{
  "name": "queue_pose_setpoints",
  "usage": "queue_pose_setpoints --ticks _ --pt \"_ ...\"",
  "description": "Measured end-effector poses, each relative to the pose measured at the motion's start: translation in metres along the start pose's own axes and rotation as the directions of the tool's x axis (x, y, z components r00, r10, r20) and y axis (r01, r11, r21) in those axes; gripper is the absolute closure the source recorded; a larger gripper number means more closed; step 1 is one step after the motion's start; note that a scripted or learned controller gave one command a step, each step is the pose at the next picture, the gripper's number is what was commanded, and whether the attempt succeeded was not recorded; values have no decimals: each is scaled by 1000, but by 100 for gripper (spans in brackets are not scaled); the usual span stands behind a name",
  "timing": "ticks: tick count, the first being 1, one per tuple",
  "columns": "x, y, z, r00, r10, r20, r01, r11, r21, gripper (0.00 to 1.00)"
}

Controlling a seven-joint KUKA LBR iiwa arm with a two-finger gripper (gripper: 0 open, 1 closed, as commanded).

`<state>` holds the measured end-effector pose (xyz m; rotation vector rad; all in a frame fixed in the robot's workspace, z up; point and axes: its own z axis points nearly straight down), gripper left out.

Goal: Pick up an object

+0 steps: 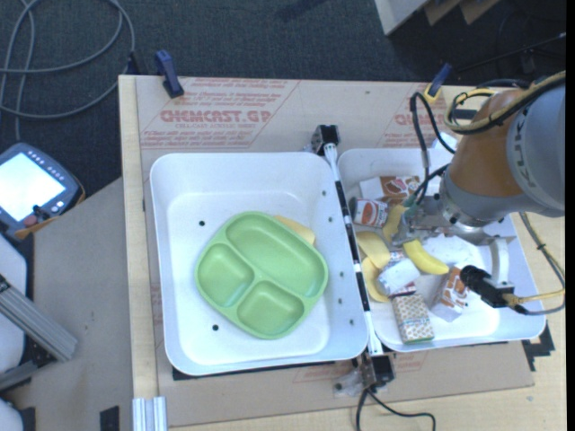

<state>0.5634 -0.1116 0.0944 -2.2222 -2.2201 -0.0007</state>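
One gripper [415, 225] is reaching down into the right bin [512, 329]; I cannot tell its grip state. I am seeing it hanging over a banana [424, 259], with a can [368, 212] just to its left and a box [412, 318] nearer the front. A green tray [261, 275] is lying in the left bin [180, 241].

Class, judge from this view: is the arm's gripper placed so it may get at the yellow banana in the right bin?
Probably yes. The gripper sits just above the yellow banana in the right white bin, and nothing lies on top of the banana, though small packets crowd its sides.
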Motion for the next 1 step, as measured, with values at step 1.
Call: queue_pose_setpoints --ticks 1 --pt "66 25 -91 1000 -3 0 3 1000 -2 100"
